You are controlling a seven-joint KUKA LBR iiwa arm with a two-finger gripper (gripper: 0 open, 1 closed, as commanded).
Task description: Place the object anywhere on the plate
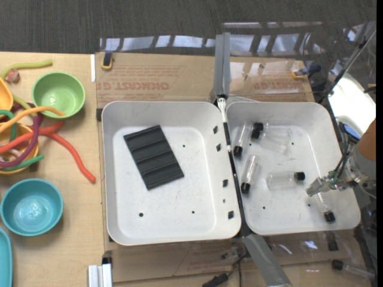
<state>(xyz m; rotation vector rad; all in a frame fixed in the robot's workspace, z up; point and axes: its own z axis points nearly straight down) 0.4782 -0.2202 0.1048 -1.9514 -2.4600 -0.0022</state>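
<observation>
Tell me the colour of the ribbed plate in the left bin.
The ribbed plate is black, lying flat in the left bin; the camera view shows it clearly.

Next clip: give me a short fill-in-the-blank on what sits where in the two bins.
1. The ribbed black plate lies in the ____ bin.
2. The clear tubes with black caps lie in the ____ bin.
3. The gripper is over the right bin's ____ side.
4. The bowl left of the bins is ____.

Missing words: left; right; right; green

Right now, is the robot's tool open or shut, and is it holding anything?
Tool: low over the right bin, near the clear tubes; whether it is open, shut or holding something cannot be told.
</observation>
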